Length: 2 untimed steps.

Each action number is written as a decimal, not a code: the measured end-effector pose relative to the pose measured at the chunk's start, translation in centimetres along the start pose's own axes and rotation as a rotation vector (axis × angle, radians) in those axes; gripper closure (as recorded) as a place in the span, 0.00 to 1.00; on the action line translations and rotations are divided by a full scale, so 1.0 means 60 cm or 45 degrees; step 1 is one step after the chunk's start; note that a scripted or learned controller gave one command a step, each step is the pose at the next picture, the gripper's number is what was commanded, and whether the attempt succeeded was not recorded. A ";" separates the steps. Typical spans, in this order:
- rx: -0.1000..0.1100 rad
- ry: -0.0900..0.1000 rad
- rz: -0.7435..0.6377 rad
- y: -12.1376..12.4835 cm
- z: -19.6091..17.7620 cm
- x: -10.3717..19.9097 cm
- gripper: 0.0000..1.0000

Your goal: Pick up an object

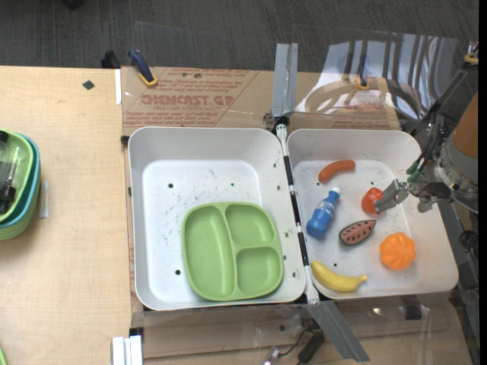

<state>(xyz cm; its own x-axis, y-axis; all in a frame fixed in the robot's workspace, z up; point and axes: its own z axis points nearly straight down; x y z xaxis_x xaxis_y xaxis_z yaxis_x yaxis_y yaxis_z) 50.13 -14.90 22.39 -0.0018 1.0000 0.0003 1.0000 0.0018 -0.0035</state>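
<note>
Our hand (389, 198) hangs low in the right bin (426, 280), toward its right edge, touching a small red thing (370, 201) just to its left (fingers' state we cannot tell).

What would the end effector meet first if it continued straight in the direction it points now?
Probably the small red round toy: the end effector points toward the view's left, with its tip right beside that toy in the right white bin. From a single slanted view, its height above the toy is unclear.
</note>
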 end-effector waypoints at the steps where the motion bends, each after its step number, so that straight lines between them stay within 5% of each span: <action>1: 0.002 -0.001 0.001 0.001 -0.013 -0.001 1.00; 2: 0.004 -0.001 0.003 0.002 -0.026 -0.001 1.00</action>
<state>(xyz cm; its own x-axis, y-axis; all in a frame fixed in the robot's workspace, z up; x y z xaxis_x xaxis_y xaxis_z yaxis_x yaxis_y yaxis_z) 50.23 -14.97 23.97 0.0009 1.0000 -0.0005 1.0000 -0.0009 -0.0067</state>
